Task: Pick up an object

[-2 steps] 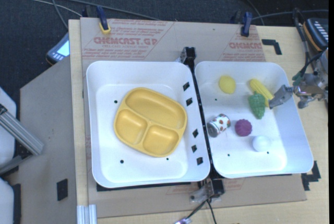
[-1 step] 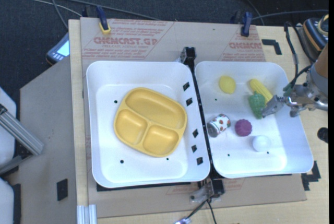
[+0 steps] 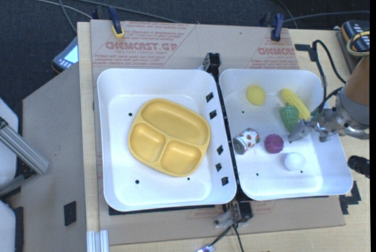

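**Gripper poised at the right bin, nothing in its grasp**

White plastic framed everything: two shallow bins lay side by side on the bench, the left bin point(image 3: 111, 127) holding a yellow divided tray point(image 3: 169, 136) and the right bin point(image 3: 329, 183) holding the small objects on offer. The gripper point(image 3: 305, 127) reached in from the right, low over the right half of that bin, its dark fingers looking slightly apart with nothing between them.

The green toy point(image 3: 289, 117) lay just to the left of the fingertips and a little farther back, nearly touching them, its long axis running roughly far to near. The yellow corn-like piece point(image 3: 295, 103) lay against its far side, slanting from far-left to near-right. The purple ball point(image 3: 274, 143) sat to the near-left of the fingertips, the white ball point(image 3: 293, 160) nearer still, both close. The spotted cup point(image 3: 247, 140) lay on its side by the bin's left wall, and the yellow ball point(image 3: 255, 94) sat at the far left, well apart.

By my judgement, the green toy was the likeliest target, needing only a short shift left and back.
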Tool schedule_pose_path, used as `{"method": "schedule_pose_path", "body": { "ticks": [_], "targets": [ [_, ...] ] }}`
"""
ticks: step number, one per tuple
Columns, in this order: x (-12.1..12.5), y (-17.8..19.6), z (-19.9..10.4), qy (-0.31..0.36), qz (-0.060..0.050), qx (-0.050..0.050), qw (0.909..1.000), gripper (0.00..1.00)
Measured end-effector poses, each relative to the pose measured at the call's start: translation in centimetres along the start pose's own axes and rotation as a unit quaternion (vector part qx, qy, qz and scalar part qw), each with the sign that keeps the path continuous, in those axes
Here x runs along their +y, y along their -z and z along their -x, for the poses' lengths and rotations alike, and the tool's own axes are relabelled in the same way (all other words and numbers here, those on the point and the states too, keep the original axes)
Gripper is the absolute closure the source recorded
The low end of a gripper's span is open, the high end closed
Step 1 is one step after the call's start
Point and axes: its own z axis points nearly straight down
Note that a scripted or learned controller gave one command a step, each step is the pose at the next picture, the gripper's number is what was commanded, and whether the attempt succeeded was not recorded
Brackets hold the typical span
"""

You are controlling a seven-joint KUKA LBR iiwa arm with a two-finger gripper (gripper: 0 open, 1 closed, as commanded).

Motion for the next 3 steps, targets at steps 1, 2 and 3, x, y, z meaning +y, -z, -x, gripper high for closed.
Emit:
{"method": "schedule_pose_path", "body": {
  "ticks": [1, 2, 3],
  "targets": [
    [0.0, -5.3, -0.1, 0.000, 0.000, 0.000, 1.0000, 0.00],
    [0.1, -3.9, 0.0, 0.000, 0.004, -0.001, 1.0000, 1.00],
    [-0.3, 2.4, 0.3, 0.001, 0.006, -0.003, 1.0000, 1.00]
  ]
}}
